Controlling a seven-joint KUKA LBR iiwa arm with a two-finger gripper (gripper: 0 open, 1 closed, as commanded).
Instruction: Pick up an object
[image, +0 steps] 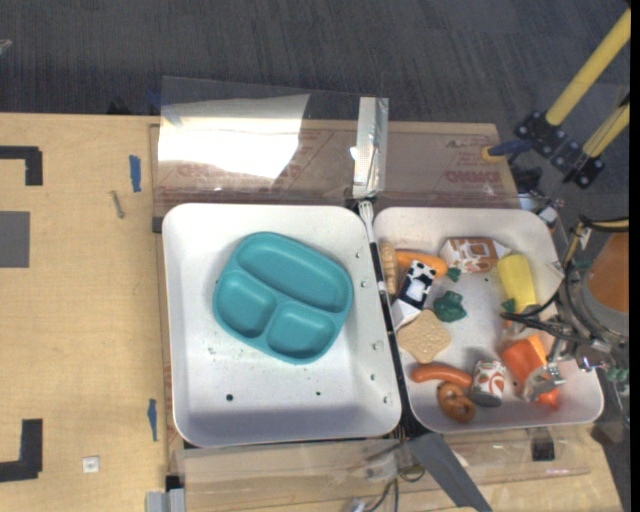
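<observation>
The right bin (575, 405) holds several toy foods: a yellow piece (516, 280), an orange-and-white box (470, 253), a black-and-white toy (420, 281), a green piece (450, 306), a tan cracker (427, 337), a red sausage (440, 374), a brown pretzel (457, 402) and a small white-and-red item (489, 378). My gripper (549, 378) reaches in from the right and sits low at the bin's right front corner. It is right against an orange piece (524, 356). Its metal tip partly covers that piece, and whether it grips it is unclear.
The left bin (190, 400) bears a teal divided plate (284, 295). A clear plastic sheet (240, 140) and an upright divider (368, 150) stand behind the bins. Cables (565, 300) hang by the arm at the right bin's edge. Yellow bars (590, 70) cross the top right.
</observation>
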